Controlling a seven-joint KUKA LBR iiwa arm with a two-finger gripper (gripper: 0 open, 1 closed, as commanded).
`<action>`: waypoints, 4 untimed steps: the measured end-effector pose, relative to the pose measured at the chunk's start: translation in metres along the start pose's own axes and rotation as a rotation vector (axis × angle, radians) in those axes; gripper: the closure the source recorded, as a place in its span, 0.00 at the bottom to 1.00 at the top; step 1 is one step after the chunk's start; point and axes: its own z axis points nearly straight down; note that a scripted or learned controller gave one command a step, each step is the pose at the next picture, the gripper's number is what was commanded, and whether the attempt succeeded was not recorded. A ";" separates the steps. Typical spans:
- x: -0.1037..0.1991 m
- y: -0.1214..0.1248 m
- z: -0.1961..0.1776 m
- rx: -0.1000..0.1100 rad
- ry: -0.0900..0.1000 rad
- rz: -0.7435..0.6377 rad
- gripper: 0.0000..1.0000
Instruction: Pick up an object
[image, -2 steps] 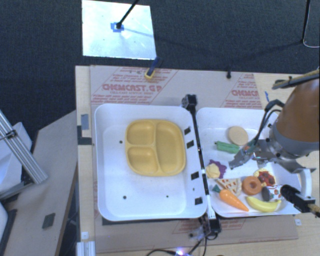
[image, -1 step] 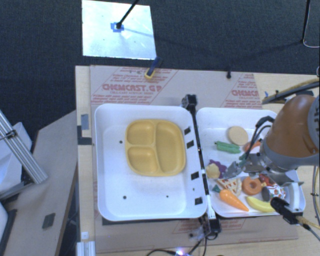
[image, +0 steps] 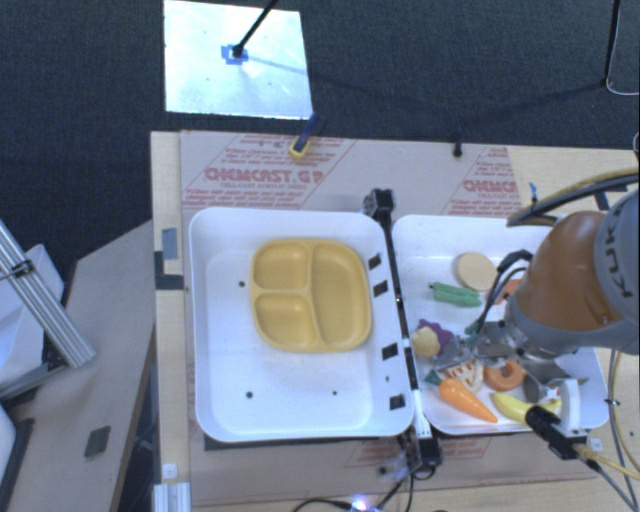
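**Arm low over the toy-food bin**

Camera view: the gripper (image: 470, 350) sits at lower right inside the right bin (image: 420, 240) — whether it is released or clenched cannot be told. Near it lie a toy carrot (image: 466, 397), banana (image: 512, 407), doughnut (image: 503, 377), green bean pod (image: 455, 294) and round cracker (image: 476, 269). The left bin (image: 215, 330) holds a yellow divided plate (image: 310, 295).

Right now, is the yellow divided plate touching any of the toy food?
Apart. The camera view shows the yellow divided plate alone in the left bin, while the carrot, banana and other toys lie in the right bin.
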 end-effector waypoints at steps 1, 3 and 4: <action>0.000 0.001 0.028 -0.002 -0.001 0.000 0.00; 0.004 0.009 -0.028 -0.008 -0.002 -0.003 1.00; 0.010 0.013 -0.073 -0.009 -0.002 -0.004 1.00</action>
